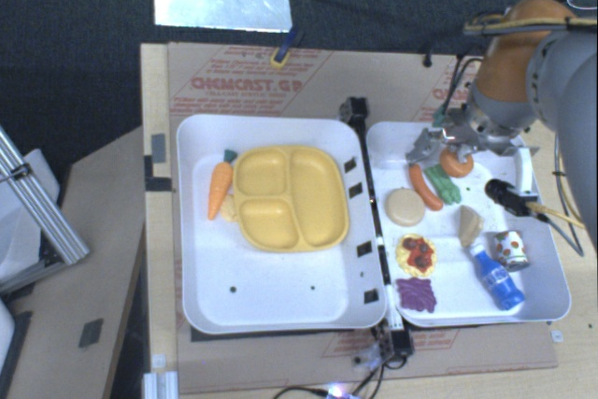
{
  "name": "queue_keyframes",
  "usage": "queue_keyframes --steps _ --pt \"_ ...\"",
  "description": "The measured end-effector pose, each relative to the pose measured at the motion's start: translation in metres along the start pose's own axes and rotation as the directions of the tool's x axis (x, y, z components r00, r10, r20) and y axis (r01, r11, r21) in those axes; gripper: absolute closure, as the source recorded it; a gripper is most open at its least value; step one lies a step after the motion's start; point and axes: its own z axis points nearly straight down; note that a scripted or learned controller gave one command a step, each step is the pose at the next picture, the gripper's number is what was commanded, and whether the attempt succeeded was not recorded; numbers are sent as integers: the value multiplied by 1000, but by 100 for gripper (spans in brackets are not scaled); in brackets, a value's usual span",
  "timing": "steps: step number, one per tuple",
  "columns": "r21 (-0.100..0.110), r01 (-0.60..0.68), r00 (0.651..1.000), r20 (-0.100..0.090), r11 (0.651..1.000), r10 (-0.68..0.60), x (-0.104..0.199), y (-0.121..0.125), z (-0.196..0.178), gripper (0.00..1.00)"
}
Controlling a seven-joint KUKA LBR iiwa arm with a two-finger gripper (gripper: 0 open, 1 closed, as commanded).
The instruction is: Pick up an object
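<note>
My gripper [432,145] hangs over the back of the right bin [551,294], coming in from the right on the grey arm. Just below and to its right lies an orange fruit [457,166]. A red sausage [424,187] and a green pickle [444,183] lie side by side just beneath the gripper. Nothing shows as held. Further forward are a beige round biscuit [405,206], a small pizza [416,253], purple grapes [417,294], a tan wedge [468,224], a blue bottle [495,278] and a small can [510,248].
The left bin [201,294] holds a yellow divided plate [280,197] with an orange carrot [219,189] beside its left edge. A black-clipped divider [366,192] separates the two bins. Cardboard lies under both bins.
</note>
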Motion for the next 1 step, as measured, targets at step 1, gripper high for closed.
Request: queue_keyframes --steps 1 --pt "-11 -2 1000 4 1000 2 -1 3 24 0"
